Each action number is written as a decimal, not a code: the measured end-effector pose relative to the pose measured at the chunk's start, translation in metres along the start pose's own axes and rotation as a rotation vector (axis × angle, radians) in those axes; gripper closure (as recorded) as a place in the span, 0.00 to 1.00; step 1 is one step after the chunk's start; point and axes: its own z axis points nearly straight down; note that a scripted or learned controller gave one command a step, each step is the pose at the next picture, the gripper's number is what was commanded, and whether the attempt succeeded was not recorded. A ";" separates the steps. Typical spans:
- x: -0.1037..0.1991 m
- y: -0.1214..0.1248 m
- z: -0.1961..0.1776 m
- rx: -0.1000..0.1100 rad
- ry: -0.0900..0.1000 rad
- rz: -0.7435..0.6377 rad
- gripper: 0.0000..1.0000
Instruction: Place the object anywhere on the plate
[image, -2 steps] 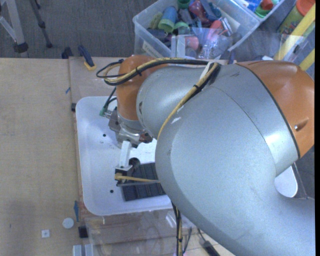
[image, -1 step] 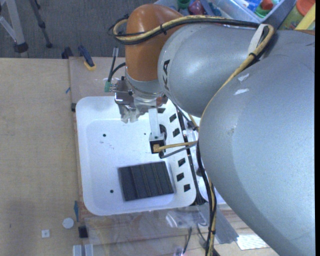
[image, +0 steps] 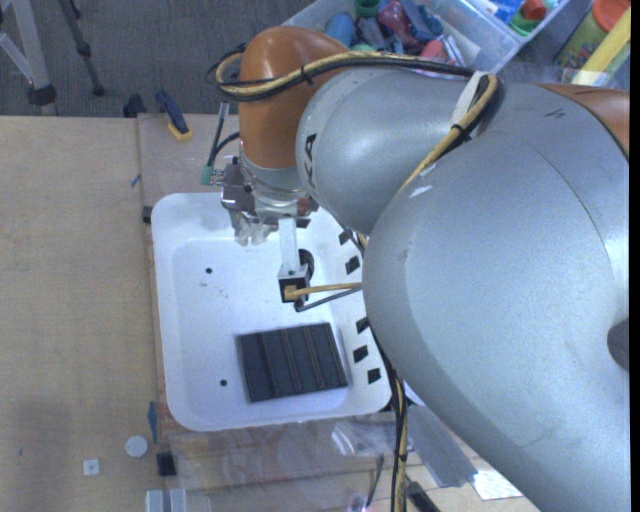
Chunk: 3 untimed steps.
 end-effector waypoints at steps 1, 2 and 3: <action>-0.003 -0.023 0.075 0.000 0.002 0.254 1.00; -0.003 0.012 0.077 -0.004 0.002 -0.354 1.00; -0.020 -0.079 0.073 -0.005 0.006 -0.319 1.00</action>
